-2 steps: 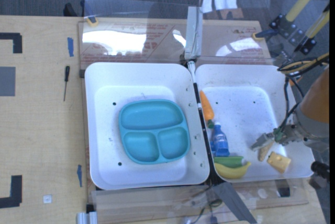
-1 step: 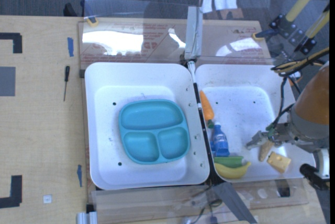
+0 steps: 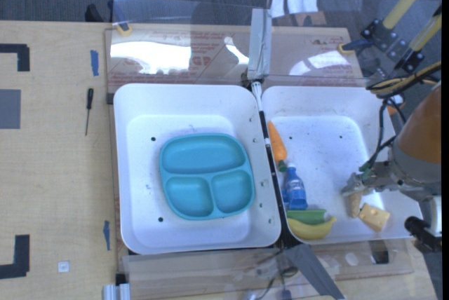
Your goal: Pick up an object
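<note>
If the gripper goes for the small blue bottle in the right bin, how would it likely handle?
The blue bottle lies on its side, so its round body may roll when nudged. It looks like smooth plastic, probably light and slippery. Wedged between the carrot and banana, fingers get little room.

Both white bins point(image 3: 133, 151) look like smooth, faintly glossy plastic, the teal divided plate point(image 3: 206, 174) a matt plastic, the tabletop point(image 3: 49, 172) pale bare wood, and the clear panels point(image 3: 182, 46) behind the bins shiny, reflective sheet plastic.
</note>
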`<move>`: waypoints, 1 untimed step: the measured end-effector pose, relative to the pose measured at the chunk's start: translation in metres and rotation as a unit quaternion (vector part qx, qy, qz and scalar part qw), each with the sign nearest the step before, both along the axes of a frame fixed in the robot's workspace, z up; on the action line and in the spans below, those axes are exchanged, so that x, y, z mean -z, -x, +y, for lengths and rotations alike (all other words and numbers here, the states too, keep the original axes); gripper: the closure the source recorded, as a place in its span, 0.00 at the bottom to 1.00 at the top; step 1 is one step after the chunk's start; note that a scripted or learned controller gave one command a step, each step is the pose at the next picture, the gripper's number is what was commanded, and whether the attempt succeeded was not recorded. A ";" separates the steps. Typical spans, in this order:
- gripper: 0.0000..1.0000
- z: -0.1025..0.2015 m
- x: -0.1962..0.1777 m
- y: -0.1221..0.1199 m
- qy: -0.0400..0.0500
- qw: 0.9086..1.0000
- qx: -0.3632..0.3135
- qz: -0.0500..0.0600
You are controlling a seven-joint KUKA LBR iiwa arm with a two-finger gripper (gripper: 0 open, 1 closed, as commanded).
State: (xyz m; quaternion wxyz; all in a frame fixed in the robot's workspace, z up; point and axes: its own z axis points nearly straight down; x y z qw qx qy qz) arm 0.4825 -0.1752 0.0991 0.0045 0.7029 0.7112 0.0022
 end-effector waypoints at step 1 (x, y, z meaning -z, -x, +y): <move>1.00 0.049 -0.110 -0.046 -0.002 1.000 -0.009 0.000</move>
